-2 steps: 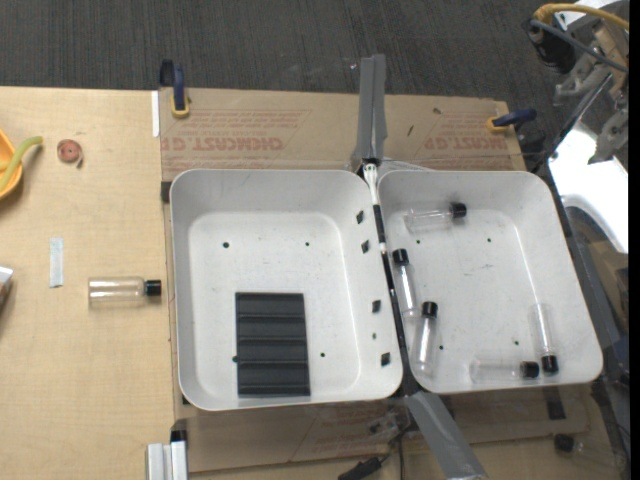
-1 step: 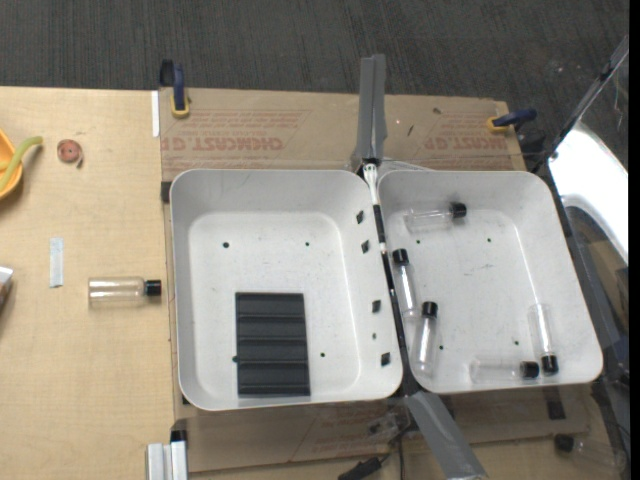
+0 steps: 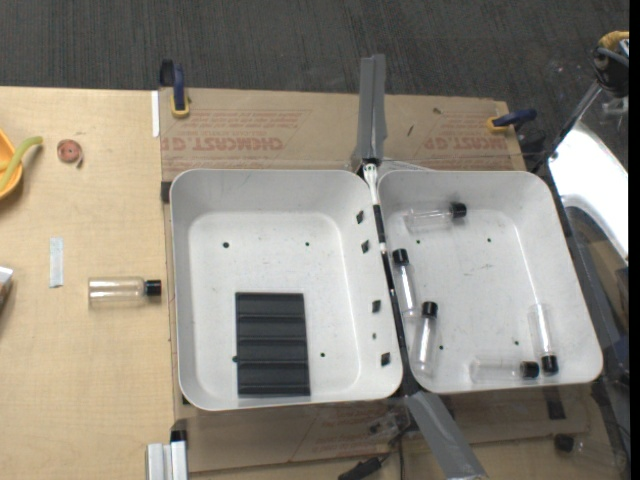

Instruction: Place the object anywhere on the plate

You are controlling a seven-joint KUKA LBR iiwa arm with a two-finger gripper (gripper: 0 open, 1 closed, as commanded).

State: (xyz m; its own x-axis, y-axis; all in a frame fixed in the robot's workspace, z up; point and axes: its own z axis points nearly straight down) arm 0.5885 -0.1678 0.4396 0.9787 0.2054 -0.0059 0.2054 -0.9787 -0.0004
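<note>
The dark ribbed plate [image 3: 271, 345] lies flat in the left bin [image 3: 180, 268], toward its front edge, with nothing on it, so the placing is not yet done. The likely objects, clear black-capped vials, all lie on their sides in the right bin [image 3: 572, 258]: one [image 3: 437, 215] near the back wall, two [image 3: 404, 280] [image 3: 427, 330] along the wall shared with the left bin, and two [image 3: 503, 370] [image 3: 542, 336] in the front right corner. Those against the walls probably rolled there and look harder to grasp. Another vial [image 3: 122, 289] rests on the worktop [image 3: 90, 198], left of the bins. How the jaws stand I cannot tell.
</note>
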